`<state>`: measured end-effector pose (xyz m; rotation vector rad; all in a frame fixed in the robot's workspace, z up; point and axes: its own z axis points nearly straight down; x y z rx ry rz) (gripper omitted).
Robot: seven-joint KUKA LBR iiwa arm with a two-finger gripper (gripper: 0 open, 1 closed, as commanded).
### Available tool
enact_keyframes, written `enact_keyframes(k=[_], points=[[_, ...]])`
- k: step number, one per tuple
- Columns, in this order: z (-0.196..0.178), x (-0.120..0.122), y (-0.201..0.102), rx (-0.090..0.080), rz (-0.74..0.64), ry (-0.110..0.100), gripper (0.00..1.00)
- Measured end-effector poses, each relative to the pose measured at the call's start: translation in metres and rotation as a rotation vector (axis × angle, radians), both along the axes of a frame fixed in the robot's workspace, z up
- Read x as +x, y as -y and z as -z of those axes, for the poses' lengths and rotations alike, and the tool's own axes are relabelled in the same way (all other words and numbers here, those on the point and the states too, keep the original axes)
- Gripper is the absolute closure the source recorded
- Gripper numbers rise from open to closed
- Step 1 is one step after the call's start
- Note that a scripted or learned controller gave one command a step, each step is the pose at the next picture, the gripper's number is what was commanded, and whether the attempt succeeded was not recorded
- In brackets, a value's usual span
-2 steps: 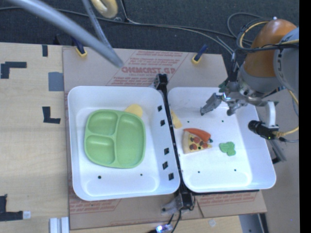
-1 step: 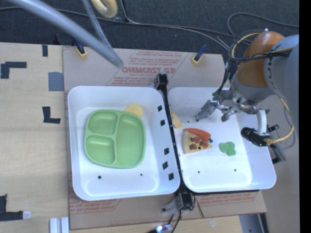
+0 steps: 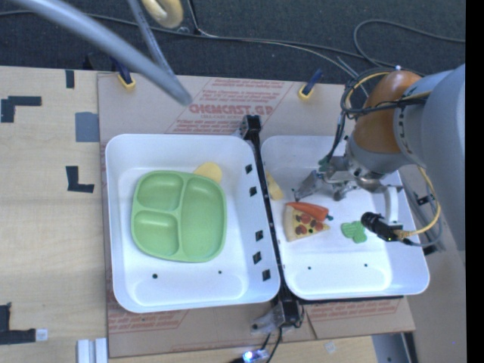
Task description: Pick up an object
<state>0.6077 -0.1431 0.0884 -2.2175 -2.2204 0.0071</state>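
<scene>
A: Three candidates lie in the right bin [image 3: 408, 278]: a pizza slice [image 3: 304, 225] with a red pepper [image 3: 310, 209] resting on its upper edge, and a green piece [image 3: 353, 231] just beside.

B: Gripper?

A: The gripper [image 3: 327, 181] hangs above the pepper, fingers spread, nothing between them (likely lining up on that cluster). The arm reaches in from the right, wrist bent downward.

B: Left bin?

A: The left bin [image 3: 121, 278] holds a green divided plate [image 3: 180, 215], with a yellow item [image 3: 209, 172] at its edge.

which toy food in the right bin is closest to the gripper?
The red-orange carrot, just below the gripper. The pizza slice lies under it; the green piece sits further right.
</scene>
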Motion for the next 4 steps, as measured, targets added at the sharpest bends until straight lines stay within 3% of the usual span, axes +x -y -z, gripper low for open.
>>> enact_keyframes(k=[1,4], points=[[-0.013,0.001,-0.001,0.001,-0.002,0.003,1.00],[-0.169,0.011,0.003,0.000,-0.001,0.010,1.00]])
